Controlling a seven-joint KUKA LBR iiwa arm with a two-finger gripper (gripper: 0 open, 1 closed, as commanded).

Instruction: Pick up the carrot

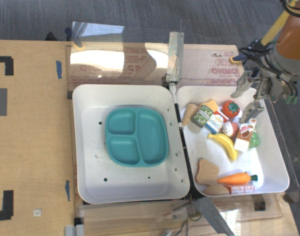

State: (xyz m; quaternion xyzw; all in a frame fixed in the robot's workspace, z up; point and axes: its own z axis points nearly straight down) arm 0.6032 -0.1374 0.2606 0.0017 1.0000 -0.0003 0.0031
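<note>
- I saw the carrot (235, 179) lying flat near the front edge of the right bin (278, 178), just beside a bread slice (207, 171).
- My hand (252, 98) hovered released over the bin's far side, grasping nothing.
- The approach was the step in hand; next I judged it needed moving forward, then lowering over the carrot.

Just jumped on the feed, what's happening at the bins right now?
The arm's end effector is over the far right corner of the right bin, above the pile of toy food, with nothing visibly between its fingers. The carrot lies flat near that bin's front edge, beside a bread slice, well away from the end effector. A teal divided plate sits in the left bin.
</note>
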